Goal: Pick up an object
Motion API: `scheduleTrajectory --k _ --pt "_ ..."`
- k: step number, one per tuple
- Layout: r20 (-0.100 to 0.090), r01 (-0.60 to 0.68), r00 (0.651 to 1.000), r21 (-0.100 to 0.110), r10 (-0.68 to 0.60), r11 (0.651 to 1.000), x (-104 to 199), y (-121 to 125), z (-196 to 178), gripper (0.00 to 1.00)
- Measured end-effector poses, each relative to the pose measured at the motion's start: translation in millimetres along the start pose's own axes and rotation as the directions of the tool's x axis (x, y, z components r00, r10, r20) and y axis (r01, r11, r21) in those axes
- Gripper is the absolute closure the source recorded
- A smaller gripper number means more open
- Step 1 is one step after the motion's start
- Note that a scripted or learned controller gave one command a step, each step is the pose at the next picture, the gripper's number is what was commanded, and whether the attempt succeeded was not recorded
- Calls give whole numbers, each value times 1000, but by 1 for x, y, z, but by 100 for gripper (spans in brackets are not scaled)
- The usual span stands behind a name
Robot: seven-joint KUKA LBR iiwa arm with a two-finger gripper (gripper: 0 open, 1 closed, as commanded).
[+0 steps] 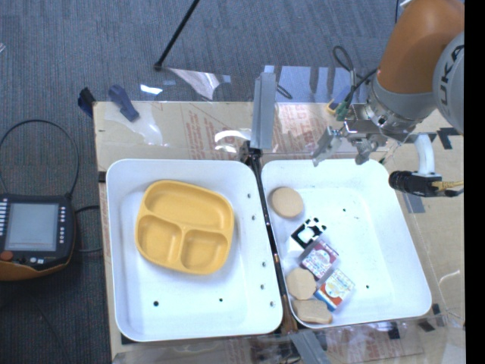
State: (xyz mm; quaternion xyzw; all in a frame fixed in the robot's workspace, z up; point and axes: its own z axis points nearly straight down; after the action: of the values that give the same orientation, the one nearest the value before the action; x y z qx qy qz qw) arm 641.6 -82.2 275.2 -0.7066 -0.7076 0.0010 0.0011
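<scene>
the grey arm with the orange band (pixel 420 40) is reaching in from the right and hanging over the far edge of the right shallow white bin (pixel 394 226). its two-finger gripper (pixel 342 152) is hovering above that bin's back rim, with the two fingers spread apart and nothing sitting between them, so it is released and carrying nothing.

the things to pick are lying in the left part of the right bin, well apart from the gripper. a round tan cookie-like disc (pixel 286 202) is lying near the bin's left wall, toward the back. just in front of it a small black-and-white block (pixel 308 232) is sitting tilted, and beside that a small printed packet with a red-purple border (pixel 319 258) is lying flat. nearer the front a second round tan disc (pixel 301 283) is lying just beside a small blue-and-orange printed packet (pixel 335 289), and a third tan flat piece (pixel 313 312) is resting against the front left corner.

in the left shallow white bin (pixel 129 294) a yellow plastic divided tray with three compartments (pixel 184 225) is lying slightly turned, near the middle.

on the floor to the left of the bench a handheld control pendant with a grey screen (pixel 34 230) is resting with its black cable looping above it.
</scene>
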Motion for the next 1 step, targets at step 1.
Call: scheduleTrajectory --k 1 --pt "-2 -2 1000 12 2 1000 -20 -28 128 0"
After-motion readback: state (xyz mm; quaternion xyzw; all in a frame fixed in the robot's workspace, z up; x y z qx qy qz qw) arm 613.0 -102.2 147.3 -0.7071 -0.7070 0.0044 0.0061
